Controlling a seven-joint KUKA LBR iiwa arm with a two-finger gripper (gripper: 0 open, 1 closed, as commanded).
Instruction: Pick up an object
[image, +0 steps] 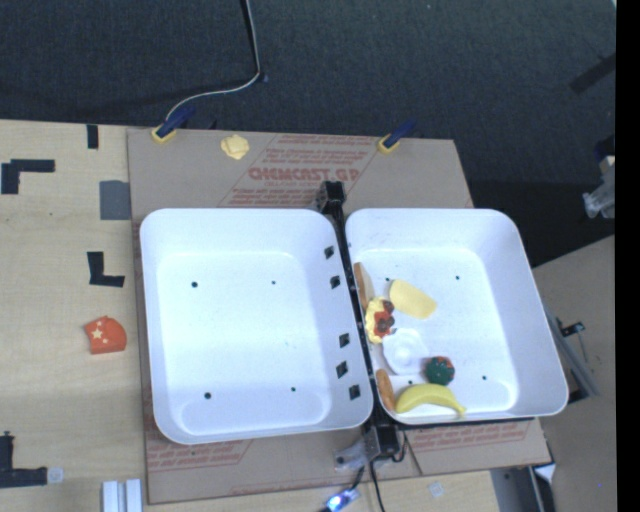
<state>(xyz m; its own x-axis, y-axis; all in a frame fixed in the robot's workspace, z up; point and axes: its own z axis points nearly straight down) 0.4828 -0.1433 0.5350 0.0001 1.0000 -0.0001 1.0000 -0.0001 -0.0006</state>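
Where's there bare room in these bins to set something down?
The left bin has an open white floor. In the right bin, the back and right side are free; the banana, green ball and yellow piece crowd its front-left by the divider.
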